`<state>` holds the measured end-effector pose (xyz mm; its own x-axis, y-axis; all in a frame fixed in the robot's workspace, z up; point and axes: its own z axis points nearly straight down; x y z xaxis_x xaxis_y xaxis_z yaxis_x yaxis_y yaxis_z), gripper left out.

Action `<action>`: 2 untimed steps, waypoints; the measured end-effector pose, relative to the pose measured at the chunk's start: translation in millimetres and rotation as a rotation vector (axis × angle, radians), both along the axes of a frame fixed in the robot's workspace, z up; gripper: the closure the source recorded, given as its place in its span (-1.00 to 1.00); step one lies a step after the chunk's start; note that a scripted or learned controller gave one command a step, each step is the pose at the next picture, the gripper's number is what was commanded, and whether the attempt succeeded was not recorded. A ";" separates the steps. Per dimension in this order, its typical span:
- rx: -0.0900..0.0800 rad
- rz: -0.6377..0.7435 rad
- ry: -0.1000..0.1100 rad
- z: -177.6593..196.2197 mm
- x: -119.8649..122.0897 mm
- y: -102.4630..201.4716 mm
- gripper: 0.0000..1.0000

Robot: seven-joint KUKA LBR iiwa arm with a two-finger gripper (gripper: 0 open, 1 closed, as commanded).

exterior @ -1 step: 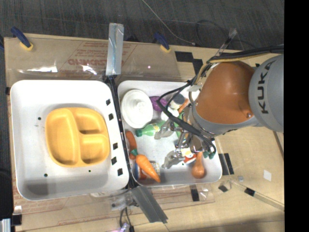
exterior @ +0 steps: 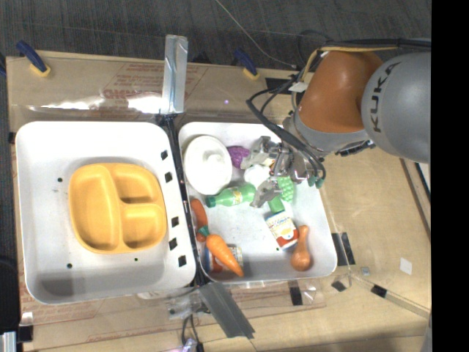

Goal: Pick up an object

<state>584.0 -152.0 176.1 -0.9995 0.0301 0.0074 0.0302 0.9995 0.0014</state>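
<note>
My gripper [exterior: 269, 173] hangs over the upper middle of the right bin [exterior: 316, 210], its metal fingers pointing down among the objects. Right beside it lie a green bottle [exterior: 233, 196], a green textured item [exterior: 285, 189], a white lump [exterior: 256, 174] and a purple object [exterior: 239, 155]. A white bowl [exterior: 207, 163] sits at the bin's upper left. Lower down are a small juice carton [exterior: 281, 230], a brown pear-shaped toy [exterior: 301, 251], a carrot [exterior: 222, 254] and a can [exterior: 231, 255]. Nothing is seen held between the fingers.
The left bin [exterior: 37, 160] holds a yellow divided tray [exterior: 119, 205]. The grey arm with its orange band [exterior: 338, 90] reaches in from the upper right over the bench. Cables loop near the wrist [exterior: 258, 105]. A metal bracket [exterior: 174, 72] stands between the bins at the back.
</note>
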 end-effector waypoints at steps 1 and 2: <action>-0.005 0.153 -0.032 -64.1 -29.5 -42.8 -1.00; -0.001 0.204 -0.009 -84.5 -10.3 -55.7 -1.00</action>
